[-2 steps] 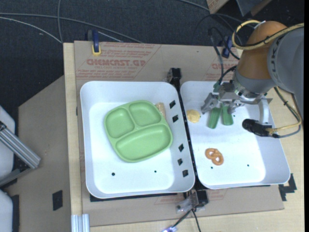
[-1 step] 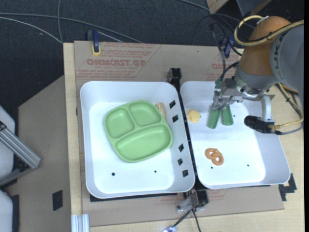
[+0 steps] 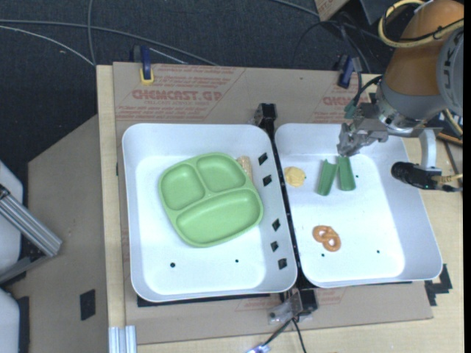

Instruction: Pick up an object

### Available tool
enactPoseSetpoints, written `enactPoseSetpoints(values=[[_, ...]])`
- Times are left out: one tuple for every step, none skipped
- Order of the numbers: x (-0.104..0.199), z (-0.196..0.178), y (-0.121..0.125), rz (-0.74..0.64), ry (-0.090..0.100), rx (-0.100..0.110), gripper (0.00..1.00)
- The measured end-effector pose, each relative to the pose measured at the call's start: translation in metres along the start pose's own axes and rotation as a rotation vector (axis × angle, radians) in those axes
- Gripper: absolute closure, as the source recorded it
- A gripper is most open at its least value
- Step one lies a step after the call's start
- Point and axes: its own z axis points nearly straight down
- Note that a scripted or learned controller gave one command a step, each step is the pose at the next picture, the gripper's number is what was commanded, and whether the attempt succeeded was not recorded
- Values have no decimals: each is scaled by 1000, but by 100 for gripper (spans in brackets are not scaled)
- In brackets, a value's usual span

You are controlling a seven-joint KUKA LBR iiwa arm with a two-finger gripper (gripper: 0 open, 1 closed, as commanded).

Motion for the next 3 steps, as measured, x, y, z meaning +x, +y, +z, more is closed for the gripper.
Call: enactPoseSetpoints(values=[[0,-39,1,-1,0,0,100],[52,-35,-25,-4,2,6,100],[101,-35,-29,-5,2,5,100]])
